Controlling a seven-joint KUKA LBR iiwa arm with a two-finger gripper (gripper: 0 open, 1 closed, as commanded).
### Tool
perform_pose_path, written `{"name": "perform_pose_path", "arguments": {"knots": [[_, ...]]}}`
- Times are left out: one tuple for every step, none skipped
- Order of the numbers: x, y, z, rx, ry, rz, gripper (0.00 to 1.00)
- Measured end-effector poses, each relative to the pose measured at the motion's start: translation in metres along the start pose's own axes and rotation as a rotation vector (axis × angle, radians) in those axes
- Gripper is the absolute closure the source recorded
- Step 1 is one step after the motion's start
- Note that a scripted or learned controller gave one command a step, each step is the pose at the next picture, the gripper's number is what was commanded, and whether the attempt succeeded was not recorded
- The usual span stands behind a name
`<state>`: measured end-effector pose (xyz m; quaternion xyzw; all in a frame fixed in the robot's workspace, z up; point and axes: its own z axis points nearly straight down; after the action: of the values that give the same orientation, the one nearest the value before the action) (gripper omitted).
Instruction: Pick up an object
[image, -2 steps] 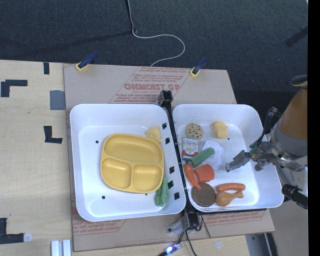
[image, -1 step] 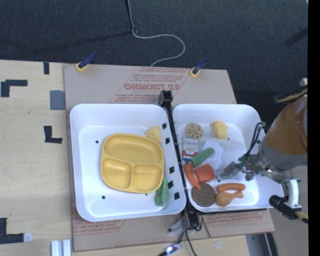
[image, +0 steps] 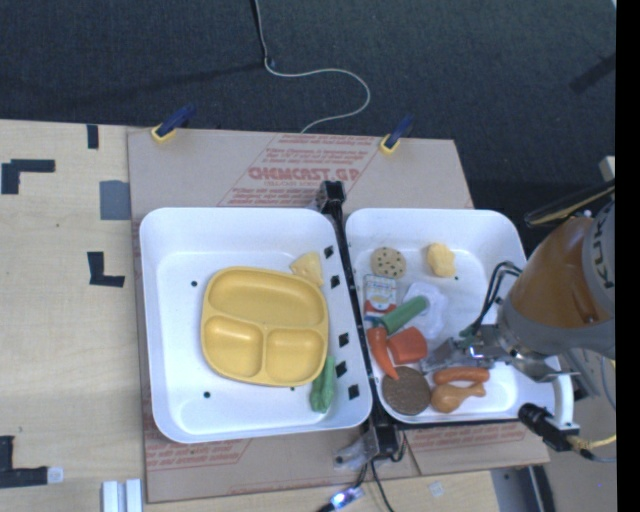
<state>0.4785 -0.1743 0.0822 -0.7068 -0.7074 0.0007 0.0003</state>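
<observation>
The right bin holds several toy foods: a cookie, a yellow lump, a small packet, a green piece, a red block, an orange carrot, a brown patty, a sausage and a tan drumstick. My gripper reaches in from the right and sits low in this bin. It is just right of the red block and directly above the sausage. Nothing visibly hangs from it.
The left bin carries a yellow divided plate, with a pale yellow wedge at its upper right and a green pod at its lower right. The arm's orange band overhangs the right bin's right wall.
</observation>
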Motion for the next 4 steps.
{"name": "perform_pose_path", "arguments": {"knots": [[-0.001, 0.001, -0.013, -0.002, -0.002, 0.0, 1.0], [0.0, 0.003, -0.076, -0.005, -0.001, -0.001, 1.0], [0.0, 0.001, -0.139, -0.006, -0.001, -0.001, 1.0], [0.001, 0.002, -0.142, 0.0, 0.001, -0.001, 1.0]]}}
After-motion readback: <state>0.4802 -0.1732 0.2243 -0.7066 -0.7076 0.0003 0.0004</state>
